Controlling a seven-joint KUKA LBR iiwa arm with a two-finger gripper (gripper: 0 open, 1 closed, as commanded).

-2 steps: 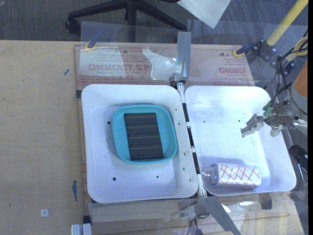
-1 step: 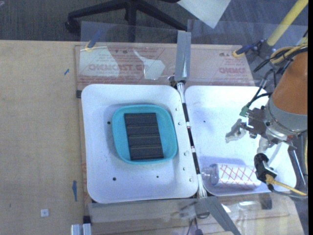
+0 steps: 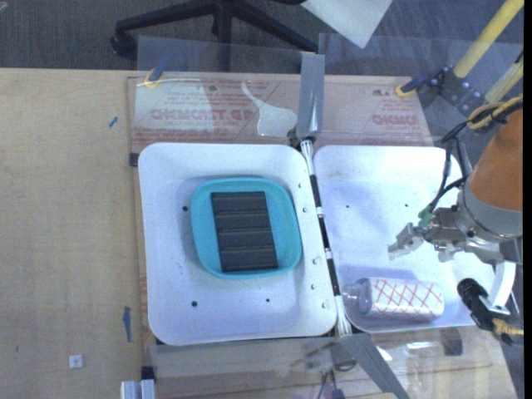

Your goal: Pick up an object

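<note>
Faded red lettering runs across the two cardboard panels lying behind the white bins, one stretch on the left panel and a shorter stretch on the right. The print is too washed out and blurred to make out. No other writing, number or sign can be read.

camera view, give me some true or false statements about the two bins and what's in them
1. A teal square dish lies in the left white bin. True.
2. A dark ribbed block rests inside that dish. True.
3. The red-and-white crosshatched cylinder sits in the left bin. False: it lies in the right white bin, near its front edge.
4. The cylinder stands upright. False: it lies on its side.
5. The pincer hangs over the right bin. True.
</note>
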